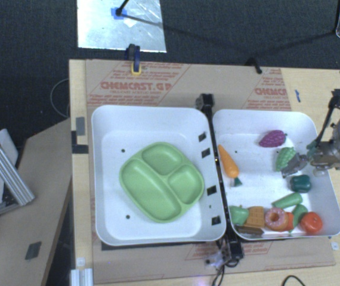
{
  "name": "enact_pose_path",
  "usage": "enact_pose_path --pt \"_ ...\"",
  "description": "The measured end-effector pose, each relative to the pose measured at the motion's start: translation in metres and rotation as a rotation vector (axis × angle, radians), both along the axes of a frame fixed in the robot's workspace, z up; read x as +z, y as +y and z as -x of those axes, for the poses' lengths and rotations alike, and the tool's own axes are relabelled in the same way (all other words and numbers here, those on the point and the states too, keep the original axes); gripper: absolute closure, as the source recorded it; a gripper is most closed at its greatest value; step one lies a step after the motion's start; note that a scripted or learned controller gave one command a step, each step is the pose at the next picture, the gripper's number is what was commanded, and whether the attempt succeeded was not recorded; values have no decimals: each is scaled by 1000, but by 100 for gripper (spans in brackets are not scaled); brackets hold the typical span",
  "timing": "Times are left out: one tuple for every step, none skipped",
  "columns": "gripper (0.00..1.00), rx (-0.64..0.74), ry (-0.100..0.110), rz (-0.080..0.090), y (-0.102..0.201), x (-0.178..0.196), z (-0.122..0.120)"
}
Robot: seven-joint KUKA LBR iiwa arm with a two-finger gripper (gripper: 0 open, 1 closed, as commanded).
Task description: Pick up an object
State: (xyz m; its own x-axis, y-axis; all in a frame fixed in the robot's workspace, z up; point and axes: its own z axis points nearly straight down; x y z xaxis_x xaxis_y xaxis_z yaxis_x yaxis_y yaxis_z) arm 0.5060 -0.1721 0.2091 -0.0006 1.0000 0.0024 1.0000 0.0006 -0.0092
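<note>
The gripper hangs low at the right bin's right side, near the dark green toy, probably lining up a grab; whether it holds anything, I cannot tell.

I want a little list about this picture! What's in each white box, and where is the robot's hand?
left bin: a green divided plate
right bin: toy foods
near its far wall: purple grapes
by the divider: orange carrot
along the near edge: pink donut, red tomato, green pieces
gripper: over the right bin's right side, beside a green leafy toy and above a dark green toy
holding something: cannot tell
</note>
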Motion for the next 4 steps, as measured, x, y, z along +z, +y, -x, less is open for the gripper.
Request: enact_pose_path --pt "0 3 -11 3 0 5 -3" --pt "0 1 -7 1 1 -37 -2" --pt "0 1 -6 1 1 -80 3" --pt "0 2 -9 -1 3 -126 2"
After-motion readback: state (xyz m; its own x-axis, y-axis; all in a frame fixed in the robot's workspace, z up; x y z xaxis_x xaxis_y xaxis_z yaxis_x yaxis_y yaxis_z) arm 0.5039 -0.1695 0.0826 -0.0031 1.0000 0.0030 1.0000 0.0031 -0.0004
